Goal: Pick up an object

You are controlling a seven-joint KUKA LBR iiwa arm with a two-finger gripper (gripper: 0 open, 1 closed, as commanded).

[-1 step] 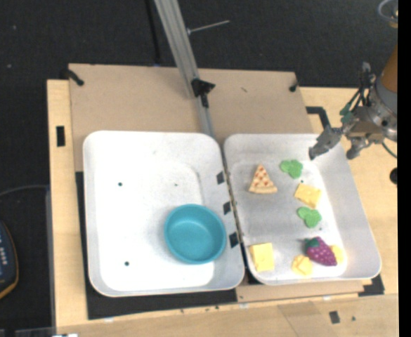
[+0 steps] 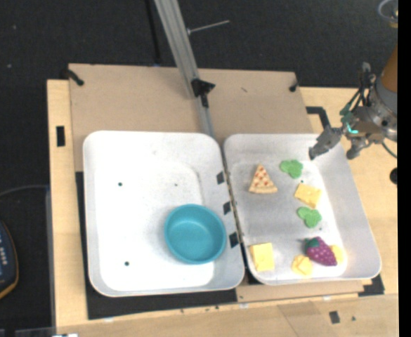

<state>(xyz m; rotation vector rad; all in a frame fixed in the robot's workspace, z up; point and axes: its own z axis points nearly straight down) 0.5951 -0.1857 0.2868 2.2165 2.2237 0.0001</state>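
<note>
Two white bins sat side by side: the left bin (image 2: 121, 167) held a blue bowl (image 2: 194, 233); the right bin (image 2: 346, 188) held a pizza slice (image 2: 262, 180), green pieces, yellow blocks and purple grapes (image 2: 320, 250). Over its upper right corner hung the gripper (image 2: 326, 143), grasping nothing that could be seen.

Grey metal wrist (image 2: 374, 121) with dark cables, orange band (image 2: 390, 69) above, grey pincer (image 2: 324, 144).

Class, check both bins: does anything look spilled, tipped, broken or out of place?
Nothing stands out. The blue bowl sits upright in the left bin; the toy foods, including the pizza slice and grapes, lie scattered inside the right bin.
</note>
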